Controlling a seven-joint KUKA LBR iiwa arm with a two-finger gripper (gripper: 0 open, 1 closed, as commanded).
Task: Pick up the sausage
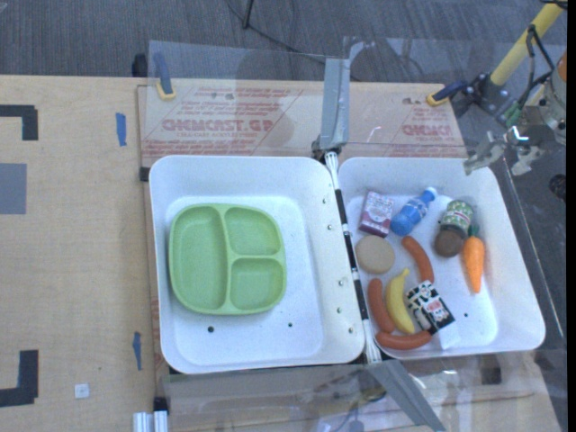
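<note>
On the bench (72,241), two white bins sit side by side, a grey divider post (335,102) rising at their shared far edge. At left, the left bin (180,340) holds a green plate (228,259) with three compartments, lying flat near the bin's middle. At right, the right bin (517,304) is crowded with toy food. Three sausages lie there: one sausage (418,257) runs at a slant between a round brown cookie (375,255) and the carrot (473,262); a second sausage (376,304) lies lengthwise just beside the banana (400,301), on its left; a third sausage (403,339) curves along the bin's near edge, touching the lower end of the banana. A black-and-white carton (429,306) rests just right of the banana. Toward the far side are a pink packet (378,212), a blue bottle (413,211) tilted beside it, and a jar (453,226) with a green label next to the carrot's top. The pincer (506,149) hangs over the bin's far right corner, well apart from every sausage, below a yellow-sleeved part of the arm (526,43); whether its fingers are apart or together cannot be told from this angle. Dark cable (261,7) trails across the grey floor beyond the bench.
</note>
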